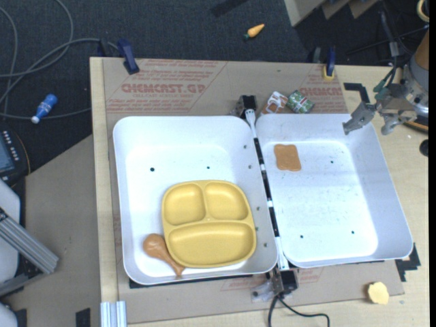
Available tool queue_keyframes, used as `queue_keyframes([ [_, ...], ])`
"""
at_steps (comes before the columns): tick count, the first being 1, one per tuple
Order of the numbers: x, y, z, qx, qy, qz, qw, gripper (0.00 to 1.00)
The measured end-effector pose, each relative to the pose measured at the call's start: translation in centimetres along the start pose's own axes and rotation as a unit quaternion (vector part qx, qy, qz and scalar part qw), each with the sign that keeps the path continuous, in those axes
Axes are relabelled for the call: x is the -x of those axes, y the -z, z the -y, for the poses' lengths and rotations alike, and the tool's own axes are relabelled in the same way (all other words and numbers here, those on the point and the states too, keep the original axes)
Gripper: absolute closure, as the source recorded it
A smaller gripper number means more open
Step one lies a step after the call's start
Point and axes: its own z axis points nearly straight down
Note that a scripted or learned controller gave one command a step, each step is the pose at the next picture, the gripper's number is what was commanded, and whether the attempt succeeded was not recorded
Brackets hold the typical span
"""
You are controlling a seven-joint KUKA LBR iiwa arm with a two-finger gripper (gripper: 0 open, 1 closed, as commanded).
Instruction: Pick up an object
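The bench [170, 87] carries two white bins side by side. The left bin [170, 142] holds a yellow divided tray [208, 223] with an orange drumstick [160, 249] touching its lower left edge. The right bin [340, 210] holds a brown patty [287, 157] near its upper left corner. The hand [373, 114] hangs over that bin's upper right corner (fingers apart, nothing between them), well apart from the patty.
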Motion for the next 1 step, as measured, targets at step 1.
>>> queue_keyframes([
  [1, -5.70, -10.05, -2.58, -0.003, 0.003, -0.002, 1.0000, 0.00],
])
